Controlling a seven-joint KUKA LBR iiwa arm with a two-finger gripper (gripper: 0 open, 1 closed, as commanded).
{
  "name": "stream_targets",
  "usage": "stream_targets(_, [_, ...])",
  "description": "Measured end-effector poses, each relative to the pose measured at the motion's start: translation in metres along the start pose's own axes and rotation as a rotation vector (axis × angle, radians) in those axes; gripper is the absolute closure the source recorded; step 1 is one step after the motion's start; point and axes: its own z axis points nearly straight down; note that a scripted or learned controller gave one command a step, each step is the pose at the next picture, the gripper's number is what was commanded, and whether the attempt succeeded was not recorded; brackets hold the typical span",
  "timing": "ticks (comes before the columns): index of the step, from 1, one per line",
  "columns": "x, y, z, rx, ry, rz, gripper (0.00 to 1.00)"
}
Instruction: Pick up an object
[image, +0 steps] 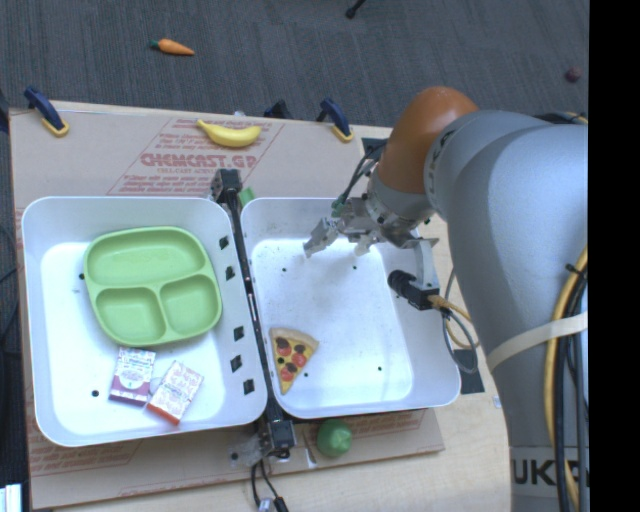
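Note:
A pizza slice toy (291, 357) lies in the right bin (345, 315), close to its front left corner. In the left bin (58, 335) sit a green divided plate (153, 282) and two small packets (133, 375) (176, 390) in front of it. My gripper (338, 240) hangs over the back of the right bin, well behind the pizza slice. Its fingers are spread open and nothing is between them.
A yellow banana (230, 131) rests on the cardboard behind the bins. A green ball (334, 437) sits in front of the right bin. An orange carrot (174, 46) lies on the floor beyond. The grey arm (510, 230) covers the right bin's right side.

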Motion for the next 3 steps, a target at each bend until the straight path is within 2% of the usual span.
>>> stream_targets(1, [0.000, 0.001, -0.011, 0.000, 0.001, -0.003, 1.00])
stream_targets(2, [0.000, 0.000, -0.011, 0.000, 0.001, -0.003, 0.00])
stream_targets(3, [-0.008, 0.000, 0.000, 0.000, 0.000, 0.001, 0.00])
